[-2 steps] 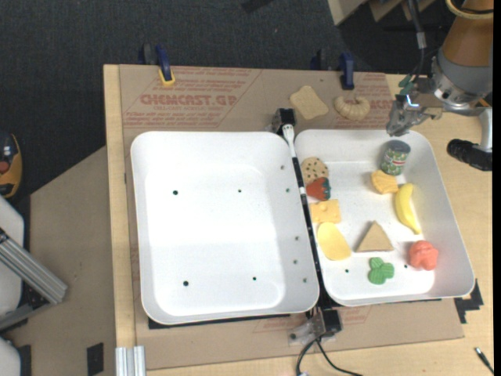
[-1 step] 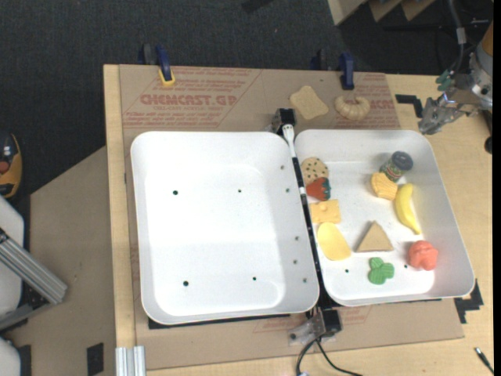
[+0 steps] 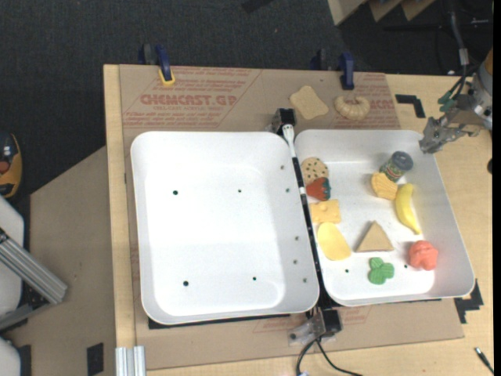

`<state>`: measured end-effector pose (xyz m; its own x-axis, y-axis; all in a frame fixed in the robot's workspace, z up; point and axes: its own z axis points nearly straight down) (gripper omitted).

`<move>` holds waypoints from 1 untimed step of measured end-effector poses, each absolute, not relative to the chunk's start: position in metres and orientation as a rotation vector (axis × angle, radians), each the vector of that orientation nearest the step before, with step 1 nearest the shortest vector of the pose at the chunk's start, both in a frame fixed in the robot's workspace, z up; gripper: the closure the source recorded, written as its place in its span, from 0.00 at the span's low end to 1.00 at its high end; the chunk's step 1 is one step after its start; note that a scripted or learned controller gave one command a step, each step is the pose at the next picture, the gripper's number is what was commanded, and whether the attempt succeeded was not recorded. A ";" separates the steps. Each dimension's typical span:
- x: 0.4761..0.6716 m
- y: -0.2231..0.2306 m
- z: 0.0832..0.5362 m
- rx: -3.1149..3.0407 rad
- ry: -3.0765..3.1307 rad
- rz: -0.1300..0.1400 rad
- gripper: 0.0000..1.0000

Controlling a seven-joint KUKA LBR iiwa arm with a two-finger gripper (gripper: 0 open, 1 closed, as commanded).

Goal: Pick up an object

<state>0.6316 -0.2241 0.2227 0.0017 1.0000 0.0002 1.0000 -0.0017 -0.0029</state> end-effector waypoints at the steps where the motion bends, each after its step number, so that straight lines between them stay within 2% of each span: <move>1: 0.633 -0.224 0.223 -2.221 -2.222 0.001 0.00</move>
